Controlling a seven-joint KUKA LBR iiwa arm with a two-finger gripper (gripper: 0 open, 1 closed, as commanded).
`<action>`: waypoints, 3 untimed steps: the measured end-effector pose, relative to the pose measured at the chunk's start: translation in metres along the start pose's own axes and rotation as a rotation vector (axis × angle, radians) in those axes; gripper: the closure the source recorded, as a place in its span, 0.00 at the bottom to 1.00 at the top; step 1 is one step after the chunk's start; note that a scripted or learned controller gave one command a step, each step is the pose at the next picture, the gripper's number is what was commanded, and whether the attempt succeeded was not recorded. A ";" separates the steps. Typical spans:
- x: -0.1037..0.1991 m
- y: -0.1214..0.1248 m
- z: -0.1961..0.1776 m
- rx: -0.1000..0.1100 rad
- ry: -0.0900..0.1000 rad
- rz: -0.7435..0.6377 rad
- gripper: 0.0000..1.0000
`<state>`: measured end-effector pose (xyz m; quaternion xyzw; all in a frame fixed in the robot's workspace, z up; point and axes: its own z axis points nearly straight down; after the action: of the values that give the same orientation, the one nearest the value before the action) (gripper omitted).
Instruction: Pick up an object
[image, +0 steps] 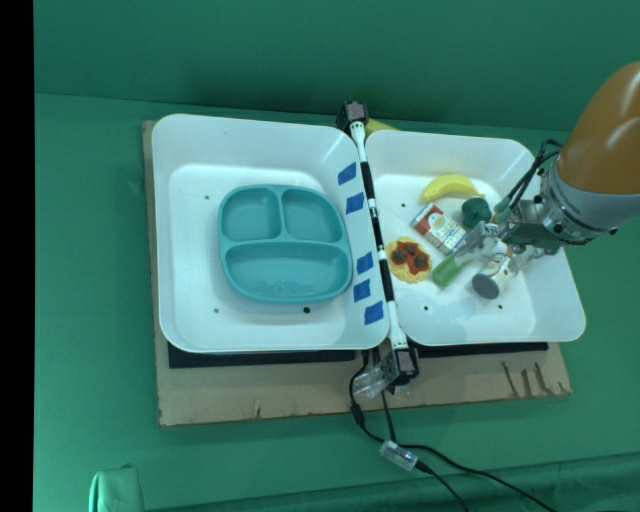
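Gripper (490, 243) hung low in the right bin (545, 315) — we could not tell its state. Beside it we saw a banana (450, 186), carton (438, 227) and green bottle (458, 264).

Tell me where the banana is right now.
The banana lies in the right bin, toward its far side, just beyond the red-and-white carton and left of the end effector.

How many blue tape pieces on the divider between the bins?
4, all along the left bin's right rim: blue tape near the top, a second below it, a third lower, a fourth pair nearest the front. None seem hidden.
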<state>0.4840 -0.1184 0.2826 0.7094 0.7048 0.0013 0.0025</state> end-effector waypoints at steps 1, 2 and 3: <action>-0.028 0.079 0.045 -0.012 -0.007 0.001 0.00; -0.051 0.140 0.095 -0.012 0.002 -0.004 0.00; -0.056 0.143 0.078 -0.026 -0.008 0.002 1.00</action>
<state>0.6268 -0.1754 0.2057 0.7100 0.7040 0.0077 0.0145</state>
